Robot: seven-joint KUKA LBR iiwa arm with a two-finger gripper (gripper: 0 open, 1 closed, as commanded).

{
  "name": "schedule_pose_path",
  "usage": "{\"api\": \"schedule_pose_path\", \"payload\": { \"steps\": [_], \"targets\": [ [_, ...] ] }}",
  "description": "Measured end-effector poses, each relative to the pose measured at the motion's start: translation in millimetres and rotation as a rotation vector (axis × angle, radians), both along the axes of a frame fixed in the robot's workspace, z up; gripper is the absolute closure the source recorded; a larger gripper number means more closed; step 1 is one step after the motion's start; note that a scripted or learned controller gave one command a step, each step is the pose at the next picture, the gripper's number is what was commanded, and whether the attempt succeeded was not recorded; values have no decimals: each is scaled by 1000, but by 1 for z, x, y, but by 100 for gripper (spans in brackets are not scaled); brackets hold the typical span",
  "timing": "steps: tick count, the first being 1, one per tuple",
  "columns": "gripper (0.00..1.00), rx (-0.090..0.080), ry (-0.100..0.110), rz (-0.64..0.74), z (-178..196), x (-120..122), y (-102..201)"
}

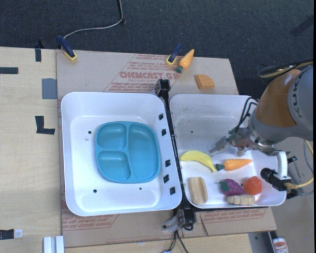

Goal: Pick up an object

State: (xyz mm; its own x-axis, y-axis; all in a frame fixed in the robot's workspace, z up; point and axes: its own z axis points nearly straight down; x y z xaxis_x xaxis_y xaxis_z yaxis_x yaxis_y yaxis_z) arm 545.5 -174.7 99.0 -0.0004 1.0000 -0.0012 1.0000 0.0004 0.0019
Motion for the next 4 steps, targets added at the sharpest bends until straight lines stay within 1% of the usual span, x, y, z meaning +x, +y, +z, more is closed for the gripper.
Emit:
{"api": "schedule_pose_path", "payload": {
  "steps": [1,2,3,4],
  "targets": [
    [100,1,0,1,9,0,1],
    [0,2,0,1,9,0,1],
    [0,2,3,2,50,14,69],
    [0,1,0,1,-13,5,77]
  ]
}}
